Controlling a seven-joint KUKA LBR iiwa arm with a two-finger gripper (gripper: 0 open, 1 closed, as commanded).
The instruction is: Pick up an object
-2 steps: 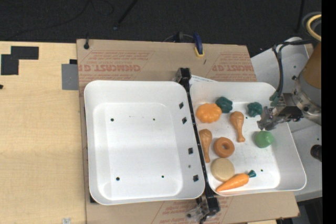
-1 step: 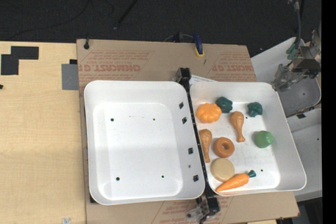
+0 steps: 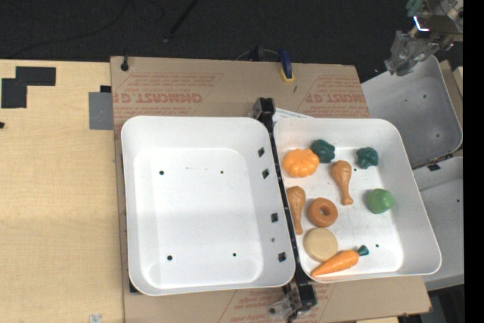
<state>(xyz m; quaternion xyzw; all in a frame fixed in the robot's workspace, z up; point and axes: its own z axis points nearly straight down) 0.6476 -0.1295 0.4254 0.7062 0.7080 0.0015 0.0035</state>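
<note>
1. Progress: nothing has been picked up. The gripper (image 3: 412, 53) hangs at about 1 o'clock in the camera view, up and right of the right bin (image 3: 420, 200), well apart from every item. The whole reach, descent and grasp are left to do, as I judge it.

2. Tool state: the gripper is small and blurred against the dark floor; I cannot tell how it is set, and nothing is seen in it.

3. Candidates: all lie in the right bin. The left bin (image 3: 140, 163) holds none of them.
   - pumpkin (image 3: 300, 163) at the bin's 10 o'clock, with a dark green piece (image 3: 324, 150) just beside it at 11.
   - second dark green piece (image 3: 367, 157) at 1 o'clock; green ball (image 3: 380, 200) at 3.
   - donut (image 3: 323, 212) near centre; tan disc (image 3: 321, 244) below it.

4. Long items and their axes:
   - carrot (image 3: 336, 262) at 6 o'clock: axis runs from 8 to 2, tip towards 8, green top towards 2.
   - drumstick (image 3: 343, 181): axis roughly 11 to 5, fat end up, thin end towards 5.
   - second drumstick (image 3: 295, 206) by the divider: near 12 to 6, fat end up.

5. Round items have no useful axis.
</note>
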